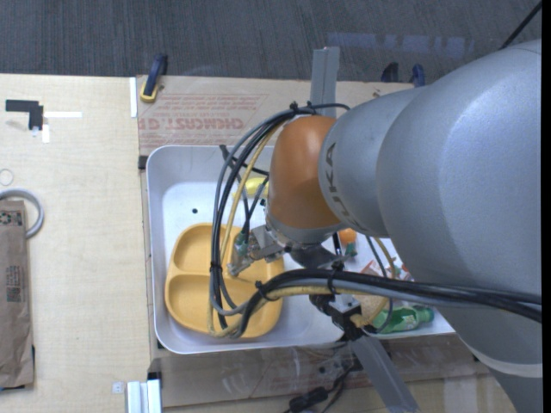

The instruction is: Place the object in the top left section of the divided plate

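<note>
A yellow divided plate [194, 274] lies in the left white bin [164, 231], near its front. The arm's orange band [297, 179] and grey wrist hang right over the plate's right half and hide that side. The gripper sits below the wrist around [250, 256], wrapped in black cables. A small yellow piece [255, 182] shows just behind the wrist, toward the bin's back. The plate's visible left sections hold nothing.
Green and orange items [405, 318] lie in the right bin, mostly under the arm. A cardboard sheet [224, 114] lies behind the bins. A brown paper bag [13, 291] rests at the far left of the bench.
</note>
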### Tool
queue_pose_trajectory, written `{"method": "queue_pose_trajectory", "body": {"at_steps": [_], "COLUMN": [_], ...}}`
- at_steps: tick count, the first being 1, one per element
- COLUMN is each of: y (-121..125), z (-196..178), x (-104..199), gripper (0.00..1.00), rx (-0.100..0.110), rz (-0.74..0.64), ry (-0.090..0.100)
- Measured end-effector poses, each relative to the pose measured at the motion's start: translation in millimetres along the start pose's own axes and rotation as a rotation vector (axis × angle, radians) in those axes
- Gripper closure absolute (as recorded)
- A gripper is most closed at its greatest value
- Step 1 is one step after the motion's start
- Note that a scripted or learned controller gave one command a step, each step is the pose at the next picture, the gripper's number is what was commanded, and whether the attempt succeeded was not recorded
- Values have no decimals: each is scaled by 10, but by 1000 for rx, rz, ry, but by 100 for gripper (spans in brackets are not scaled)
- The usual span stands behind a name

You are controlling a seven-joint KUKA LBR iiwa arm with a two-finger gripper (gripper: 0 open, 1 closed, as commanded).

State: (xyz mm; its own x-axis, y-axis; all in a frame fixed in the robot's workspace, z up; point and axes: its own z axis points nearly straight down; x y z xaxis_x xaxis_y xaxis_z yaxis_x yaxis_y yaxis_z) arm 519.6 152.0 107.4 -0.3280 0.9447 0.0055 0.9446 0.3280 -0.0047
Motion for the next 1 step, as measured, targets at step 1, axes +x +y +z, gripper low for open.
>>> {"method": "queue_pose_trajectory", "body": {"at_steps": [1], "y": [-3], "z": [-84], "x": [-36], "gripper": [100], "rx": [1], "rz": [6], "ry": [-5]}}
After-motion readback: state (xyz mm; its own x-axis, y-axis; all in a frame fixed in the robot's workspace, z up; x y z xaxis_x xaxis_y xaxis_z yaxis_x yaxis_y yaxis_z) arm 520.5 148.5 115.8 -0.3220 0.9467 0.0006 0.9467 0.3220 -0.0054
